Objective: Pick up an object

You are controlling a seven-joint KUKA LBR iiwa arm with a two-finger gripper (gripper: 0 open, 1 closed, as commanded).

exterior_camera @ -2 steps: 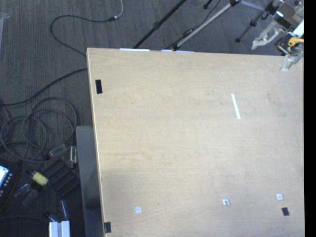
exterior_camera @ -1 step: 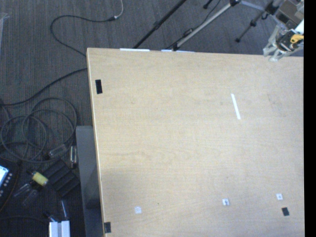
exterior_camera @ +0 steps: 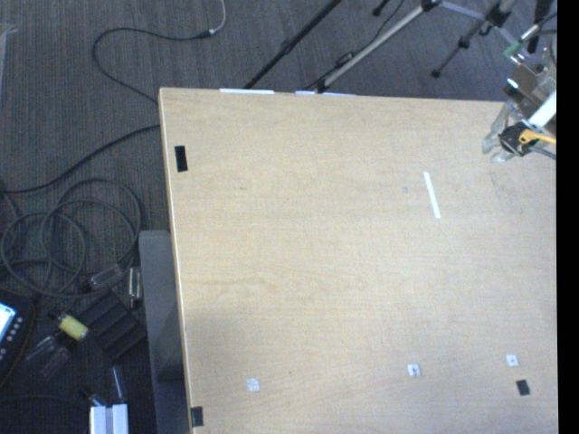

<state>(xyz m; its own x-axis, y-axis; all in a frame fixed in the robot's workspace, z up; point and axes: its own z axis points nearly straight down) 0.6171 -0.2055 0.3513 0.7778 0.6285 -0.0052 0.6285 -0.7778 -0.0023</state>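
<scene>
A thin white strip [exterior_camera: 432,194] lies flat on the pale wooden bench top [exterior_camera: 317,260], right of the middle and toward the back. My gripper [exterior_camera: 499,146] hangs at the far right edge of the view, near the bench's back right corner. It is above and to the right of the strip, well apart from it. Nothing is visible in the gripper.
Small black markers sit at the bench's back left [exterior_camera: 180,158], front left [exterior_camera: 196,416] and front right [exterior_camera: 522,387]. Three tiny white tags [exterior_camera: 413,370] lie near the front edge. Cables and tools [exterior_camera: 72,324] clutter the floor to the left, and tripod legs [exterior_camera: 425,7] stand behind.
</scene>
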